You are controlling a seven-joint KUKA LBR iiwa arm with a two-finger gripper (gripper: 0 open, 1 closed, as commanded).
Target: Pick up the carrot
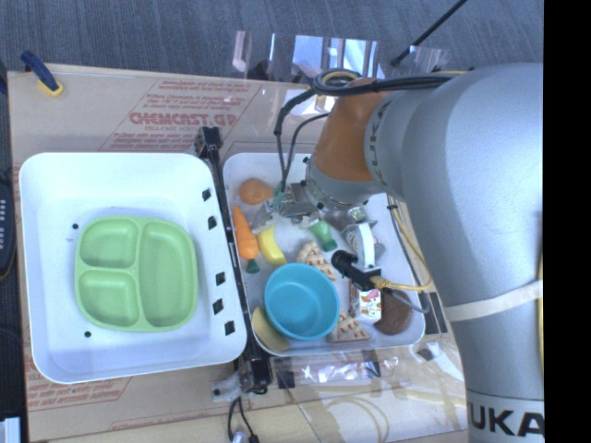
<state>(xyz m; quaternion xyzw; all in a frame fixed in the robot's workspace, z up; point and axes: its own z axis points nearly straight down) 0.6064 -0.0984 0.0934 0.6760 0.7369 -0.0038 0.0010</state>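
Desk with two white bins, jaws state not discernible, carrot (244,233) left of jaws in right bin (403,282), blue bowl (301,301) below, green divided plate (138,272) in left bin (37,275).

The carrot (244,233) is looking like smooth plastic, the blue bowl (301,301) is shining glossy, and the green tray (137,272) is showing matt plastic.

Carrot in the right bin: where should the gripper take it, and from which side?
Grip the carrot across its narrow width near mid-length, probably coming straight down. It lies flat and lengthwise along the right bin's left wall, with a yellow piece close on its other side, so finger room looks tight.
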